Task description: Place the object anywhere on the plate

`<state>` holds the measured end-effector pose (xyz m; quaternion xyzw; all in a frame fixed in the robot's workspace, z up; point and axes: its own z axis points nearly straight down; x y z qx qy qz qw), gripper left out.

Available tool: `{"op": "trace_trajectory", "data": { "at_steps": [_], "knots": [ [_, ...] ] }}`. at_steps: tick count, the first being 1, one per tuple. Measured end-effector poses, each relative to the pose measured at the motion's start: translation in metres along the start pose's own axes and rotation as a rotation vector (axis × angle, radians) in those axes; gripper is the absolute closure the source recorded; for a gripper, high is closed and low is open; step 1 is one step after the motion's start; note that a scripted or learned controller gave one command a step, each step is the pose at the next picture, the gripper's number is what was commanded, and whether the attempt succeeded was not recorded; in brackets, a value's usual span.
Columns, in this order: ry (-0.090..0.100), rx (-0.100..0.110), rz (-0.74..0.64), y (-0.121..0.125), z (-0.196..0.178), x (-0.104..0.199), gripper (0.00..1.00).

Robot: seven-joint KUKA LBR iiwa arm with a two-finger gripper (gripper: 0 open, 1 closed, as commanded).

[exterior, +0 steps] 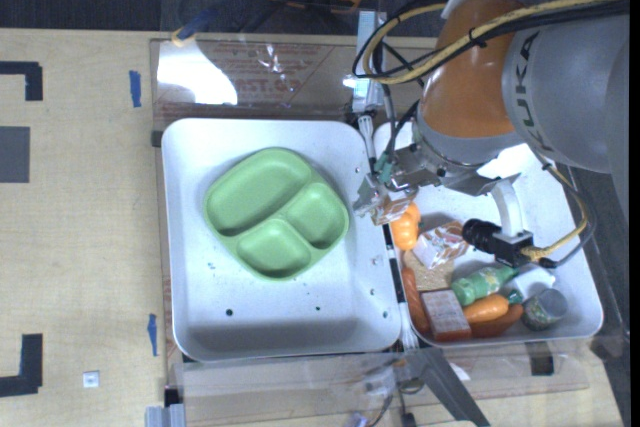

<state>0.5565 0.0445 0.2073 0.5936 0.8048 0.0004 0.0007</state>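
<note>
The arm reaches in from the right, its orange band high over the right bin (585, 305), and its hand (385, 187) hangs low at that bin's left wall, just by the ridge that parts the two bins. Directly beneath the hand sits a small orange object (404, 229), touching or nearly touching it. Glare and clutter blur this spot, so I cannot tell whether the object is pinched, or how the hand is set at all.

The right bin serves as the supply: a heap of toy food lies in its near half, among it a green bottle-like piece (482, 286), a carrot (492, 310), a reddish box (446, 314) and a dark round piece (543, 311). The left bin (190, 315) is kept for delivery and holds the green plate (277, 211), a three-compartment dish lying flat near its middle. Nothing lies on the plate, so the placing looks not yet done; the orange object is well right of it.
</note>
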Motion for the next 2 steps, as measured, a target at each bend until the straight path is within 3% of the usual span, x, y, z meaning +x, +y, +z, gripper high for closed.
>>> {"op": "trace_trajectory", "data": {
  "at_steps": [1,2],
  "knots": [
    [0.000,-0.002,-0.247,0.0619,0.0276,0.0713,1.00],
    [0.000,-0.002,-0.247,0.0620,0.0273,0.0712,0.00]
  ]
}}
